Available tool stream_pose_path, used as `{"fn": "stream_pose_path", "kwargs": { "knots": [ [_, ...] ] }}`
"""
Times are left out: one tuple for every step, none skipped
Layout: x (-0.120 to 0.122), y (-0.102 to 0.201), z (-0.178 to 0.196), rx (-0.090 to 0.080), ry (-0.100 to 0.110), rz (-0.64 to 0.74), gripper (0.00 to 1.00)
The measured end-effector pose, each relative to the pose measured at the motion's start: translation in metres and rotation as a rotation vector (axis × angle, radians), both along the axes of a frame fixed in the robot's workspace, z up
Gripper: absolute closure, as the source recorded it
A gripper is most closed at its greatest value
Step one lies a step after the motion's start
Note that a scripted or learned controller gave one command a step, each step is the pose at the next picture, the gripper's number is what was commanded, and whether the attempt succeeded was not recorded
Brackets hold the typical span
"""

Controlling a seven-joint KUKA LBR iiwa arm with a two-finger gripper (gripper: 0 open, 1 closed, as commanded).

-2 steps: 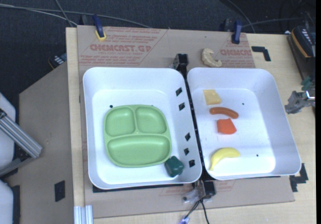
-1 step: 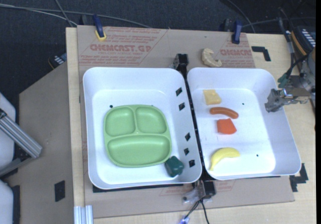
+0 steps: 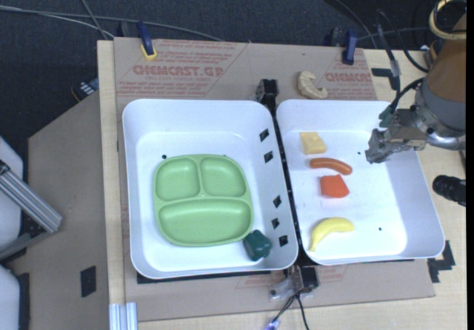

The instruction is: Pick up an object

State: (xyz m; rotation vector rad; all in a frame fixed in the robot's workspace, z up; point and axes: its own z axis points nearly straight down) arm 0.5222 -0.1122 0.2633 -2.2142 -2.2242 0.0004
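The right bin [image 3: 415, 240] holds a pale yellow cheese wedge [image 3: 313, 143], an orange-red sausage [image 3: 330, 166], a red-orange block [image 3: 334, 186] and a yellow banana [image 3: 330, 230]. My gripper [image 3: 376, 152] hangs over the right bin's upper right part, to the right of the sausage and apart from it. Nothing shows between its fingers. In the left bin [image 3: 141, 136] lies a green divided plate [image 3: 204, 199] with a dark green lump [image 3: 258, 245] at its lower right corner.
A beige crumpled item [image 3: 312, 84] lies on the cardboard behind the bins. Blue clamps [image 3: 147, 43] hold the board's back edge. Black clips run along the divide between the bins [image 3: 275, 173]. Cables trail over the dark floor behind.
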Motion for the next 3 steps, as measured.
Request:
{"fn": "stream_pose_path", "kwargs": {
  "knots": [
    [0.019, 0.056, -0.016, 0.0, 0.0, 0.001, 1.0],
    [0.029, 0.115, -0.018, 0.0, -0.003, 0.002, 1.0],
    [0.055, 0.161, -0.03, -0.001, -0.004, 0.001, 1.0]
  ]
}}
